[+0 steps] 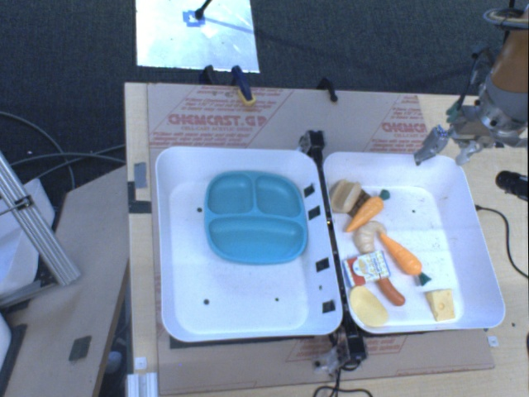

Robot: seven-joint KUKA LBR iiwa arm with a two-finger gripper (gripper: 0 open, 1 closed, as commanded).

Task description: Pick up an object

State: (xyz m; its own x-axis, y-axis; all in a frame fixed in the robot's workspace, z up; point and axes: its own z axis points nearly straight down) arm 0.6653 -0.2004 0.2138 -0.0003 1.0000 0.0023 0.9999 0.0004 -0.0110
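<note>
The end effector (446, 145) hangs over the far right corner of the right shallow white bin (475, 222), fingers spread with nothing between them. Below it in that bin lie toy foods: a brown bread piece (345, 194), two orange plastic carrots (366, 211) (402, 255), a red sausage (391, 291), a yellow cheese wedge (442, 304). The left white bin (178, 255) holds a blue divided plate (254, 217).

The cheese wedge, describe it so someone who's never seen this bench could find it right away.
Look in the right-hand white bin, the one with the toy food, not the one holding the blue plate. Go to its near right corner. The cheese wedge lies there alone, a pale yellow block, just right of the carrot and the sausage.
</note>
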